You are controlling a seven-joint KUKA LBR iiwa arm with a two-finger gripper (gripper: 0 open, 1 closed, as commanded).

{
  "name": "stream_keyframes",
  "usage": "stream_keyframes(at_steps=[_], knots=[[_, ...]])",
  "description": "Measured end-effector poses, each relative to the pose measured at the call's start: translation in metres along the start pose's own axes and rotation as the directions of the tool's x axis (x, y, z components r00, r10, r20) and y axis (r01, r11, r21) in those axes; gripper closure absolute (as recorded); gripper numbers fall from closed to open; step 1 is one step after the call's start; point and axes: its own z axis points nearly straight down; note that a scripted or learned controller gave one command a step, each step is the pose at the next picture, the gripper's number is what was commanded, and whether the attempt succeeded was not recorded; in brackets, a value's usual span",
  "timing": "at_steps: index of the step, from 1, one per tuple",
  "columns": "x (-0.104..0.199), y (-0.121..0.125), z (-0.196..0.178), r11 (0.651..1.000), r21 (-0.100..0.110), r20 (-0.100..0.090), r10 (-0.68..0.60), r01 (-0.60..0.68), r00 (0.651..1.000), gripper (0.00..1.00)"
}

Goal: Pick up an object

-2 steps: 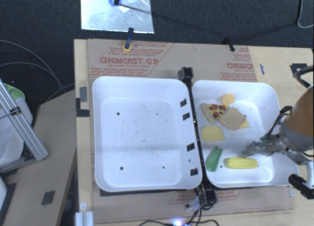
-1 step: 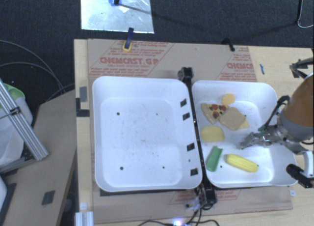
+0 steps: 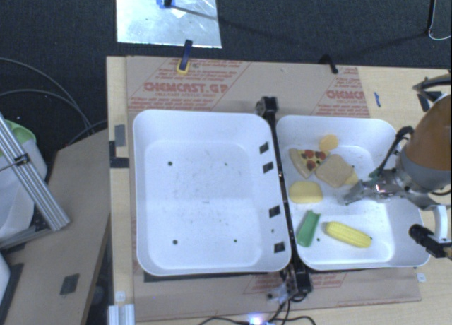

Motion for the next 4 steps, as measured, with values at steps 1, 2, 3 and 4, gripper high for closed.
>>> stream_keyframes(at_steps=[1, 2, 3, 4], knots=[[0.000, 0.054, 0.000, 1.000, -0.002, 0.000, -0.002, 0.002, 1.000, 0.00], [0.000, 0.131, 0.000, 1.000, -0.004, 0.001, -0.002, 0.002, 1.000, 0.00], [-0.001, 0.076, 0.001, 1.000, 0.006, -0.002, 0.005, -0.005, 1.000, 0.00], [0.073, 0.006, -0.099, 1.000, 0.002, -0.004, -0.002, 0.002, 1.000, 0.00]])
